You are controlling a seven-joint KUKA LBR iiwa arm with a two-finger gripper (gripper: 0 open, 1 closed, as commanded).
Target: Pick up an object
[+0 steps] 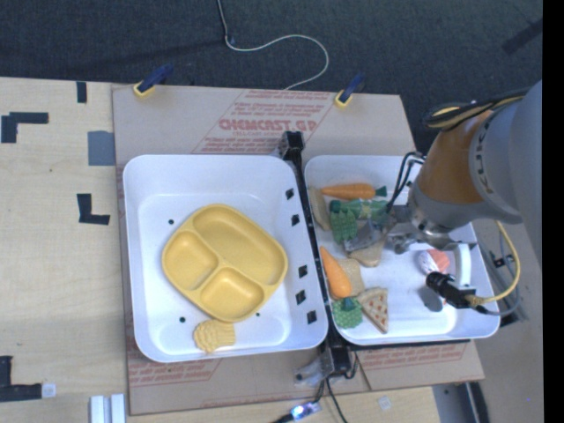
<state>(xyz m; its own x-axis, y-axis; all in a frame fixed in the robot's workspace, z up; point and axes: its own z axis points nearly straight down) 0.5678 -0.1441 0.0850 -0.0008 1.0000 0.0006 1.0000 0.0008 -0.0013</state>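
Note:
The right bin (476, 324) holds several toy foods. An orange carrot (349, 189) lies at its back left, with a green leafy piece (347, 218) just in front of it. A second carrot (335, 273) lies along the left wall, and a pizza slice (376, 309) sits near the front beside a small green piece (345, 311). A red and white item (436, 261) lies to the right. My gripper (374, 239) is low in this bin, right beside the leafy piece and over a beige piece (370, 256). The wrist hides what lies under it.
The left bin (141, 183) holds a yellow divided plate (225, 261) and a small yellow waffle-like piece (214, 334) at its front. A black divider with clips (304, 236) separates the bins. A cable (278, 47) runs across the dark floor behind the bench.

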